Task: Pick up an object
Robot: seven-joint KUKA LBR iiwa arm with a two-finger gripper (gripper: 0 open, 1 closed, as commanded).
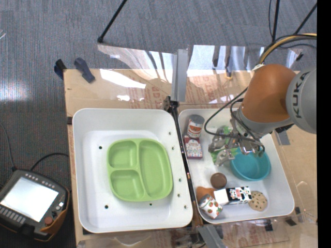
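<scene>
From the camera above the bench I see two white bins side by side. The left bin point(85, 138) carries a green tray point(139, 169) with three compartments. The arm point(279, 94) comes in from the right and stands over the right bin point(282, 192). Its claw point(227, 150) hangs low in the middle of this bin, just beside the left rim of a blue bowl point(252, 167). Something green point(223, 133) shows at the claw, but I cannot tell if the claw is wide, narrow, or holding it.

The other things lie apart from the claw. A can point(195, 125) and a small carton point(194, 149) are to its left. A brown ball point(218, 180) is in front of it. Nearer the front edge lie a cow-patterned box point(234, 195), a cookie point(257, 201) and a strawberry cup point(211, 205).
</scene>
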